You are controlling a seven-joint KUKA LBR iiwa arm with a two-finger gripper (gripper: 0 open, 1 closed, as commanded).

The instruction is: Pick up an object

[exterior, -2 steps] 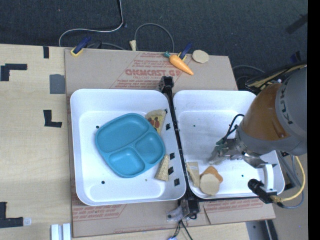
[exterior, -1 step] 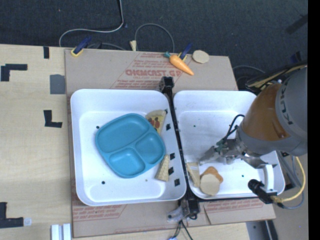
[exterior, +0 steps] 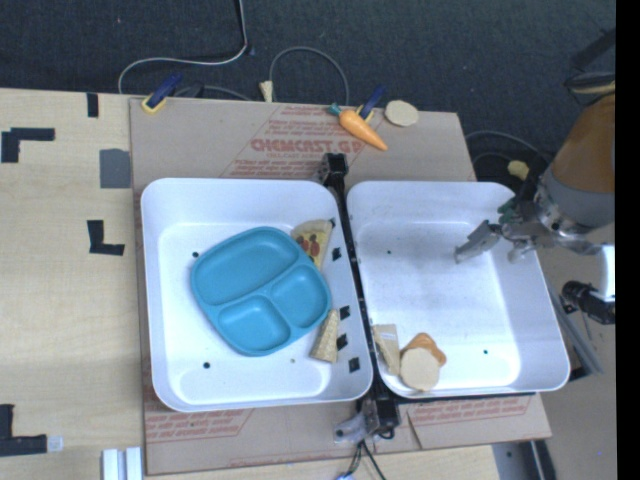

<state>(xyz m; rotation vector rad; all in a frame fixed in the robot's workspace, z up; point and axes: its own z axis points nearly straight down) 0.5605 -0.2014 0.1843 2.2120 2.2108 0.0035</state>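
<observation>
Bench (exterior: 60, 268): light wood surface with black markings, carrying a brown cardboard sheet (exterior: 290, 143) on which two white bins sit side by side.

Left bin (exterior: 165, 298): holds a blue divided tray (exterior: 260, 290) lying flat near its centre. A yellowish wedge-shaped item (exterior: 313, 238) lies just beyond the tray's far right corner, and a tan, crust-like piece (exterior: 325, 338) lies against the tray's near right edge.

Right bin (exterior: 520, 308): holds a round bread-like item with an orange-brown top (exterior: 421, 361) at its near left corner, touching a pale flat piece (exterior: 385, 346) beside the bin wall.

Outside the bins, on the cardboard at the far side: a toy carrot (exterior: 361, 128) and a pale round disc (exterior: 401, 114), near each other.

Arm: grey with an orange band, entering from the right. The jaws (exterior: 487, 240) are over the far right part of the right bin, well apart from the bread-like item; one finger (exterior: 472, 247) points left. They appear spread open, with nothing between them.
</observation>
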